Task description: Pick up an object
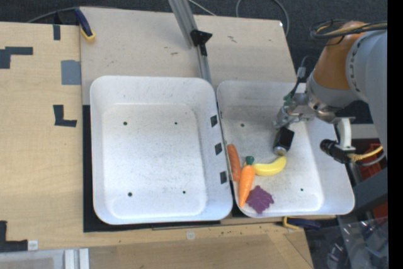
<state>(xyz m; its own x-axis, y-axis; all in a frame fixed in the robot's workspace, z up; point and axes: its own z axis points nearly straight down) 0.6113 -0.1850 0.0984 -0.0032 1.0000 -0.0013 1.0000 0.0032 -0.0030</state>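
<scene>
Four toy items lay in the right-hand bin (334,198), toward its near half. A yellow banana (271,166) curved across the middle, its right tip just beside a small dark cylinder (283,140) that stood tilted above it. An orange carrot (246,181) with a green top slanted downward, touching the banana's left end. Beside it along the bin's left wall lay a thinner orange piece (233,162). A purple cluster (259,199) sat at the carrot's lower end.

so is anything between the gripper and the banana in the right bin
Nothing visible blocks it. The gripper is low in the right bin, just above the banana, with bare bin floor between them. The two carrots and the purple thing lie off to the left and below.
</scene>
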